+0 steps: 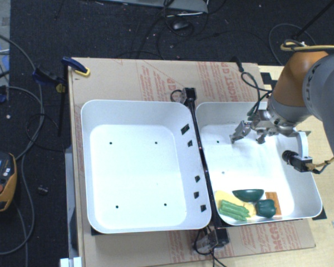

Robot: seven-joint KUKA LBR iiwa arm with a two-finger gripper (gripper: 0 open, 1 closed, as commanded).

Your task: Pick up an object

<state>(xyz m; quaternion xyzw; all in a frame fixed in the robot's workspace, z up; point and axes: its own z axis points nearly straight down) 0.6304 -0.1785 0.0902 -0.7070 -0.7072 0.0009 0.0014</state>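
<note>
Gripper [250, 133] hung over the far part of the right bin [306, 174], fingers spread and released, nothing between them; objects lay clustered at that bin's near edge, well apart from the gripper: dark green bowl-like piece [248, 194], light green ridged item [234, 209], teal lump [266, 208], yellow piece [225, 197], orange block [273, 196]; left bin [92, 149] held no objects; judged: no pick made; approach, descent, grasp and lift all remained.
</note>
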